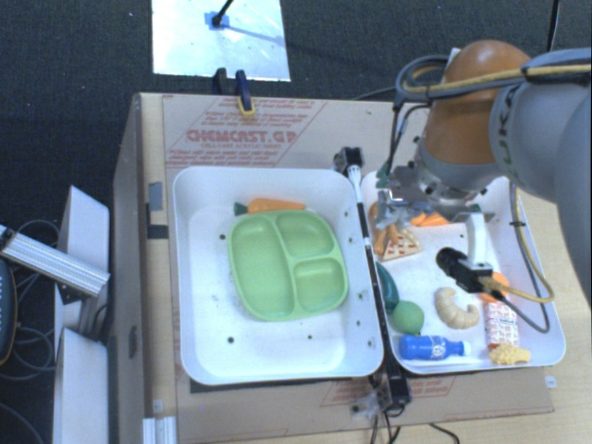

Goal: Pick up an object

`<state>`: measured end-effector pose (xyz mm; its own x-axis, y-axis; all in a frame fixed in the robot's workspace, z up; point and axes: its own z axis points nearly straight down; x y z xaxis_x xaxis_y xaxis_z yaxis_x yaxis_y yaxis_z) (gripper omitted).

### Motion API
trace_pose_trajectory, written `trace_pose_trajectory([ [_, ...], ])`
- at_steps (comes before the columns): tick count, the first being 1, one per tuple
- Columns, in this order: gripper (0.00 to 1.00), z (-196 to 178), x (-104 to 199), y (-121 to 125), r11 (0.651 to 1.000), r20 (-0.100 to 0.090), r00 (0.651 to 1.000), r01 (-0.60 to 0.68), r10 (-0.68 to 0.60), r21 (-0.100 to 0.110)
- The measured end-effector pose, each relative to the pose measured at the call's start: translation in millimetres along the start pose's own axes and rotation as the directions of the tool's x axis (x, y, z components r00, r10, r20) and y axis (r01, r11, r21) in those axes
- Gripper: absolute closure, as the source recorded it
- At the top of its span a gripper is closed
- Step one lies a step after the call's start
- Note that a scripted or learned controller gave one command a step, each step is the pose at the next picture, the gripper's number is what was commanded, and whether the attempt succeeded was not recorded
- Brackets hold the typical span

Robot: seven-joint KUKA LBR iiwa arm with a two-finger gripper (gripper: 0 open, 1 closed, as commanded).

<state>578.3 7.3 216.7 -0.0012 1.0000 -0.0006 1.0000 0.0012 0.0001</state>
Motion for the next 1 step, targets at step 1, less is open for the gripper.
trace_pose_trajectory([
  [1,1.00,14.4,8.7,10.5,1.000,-0.001,1.000,0.002,-0.002,0.000],
])
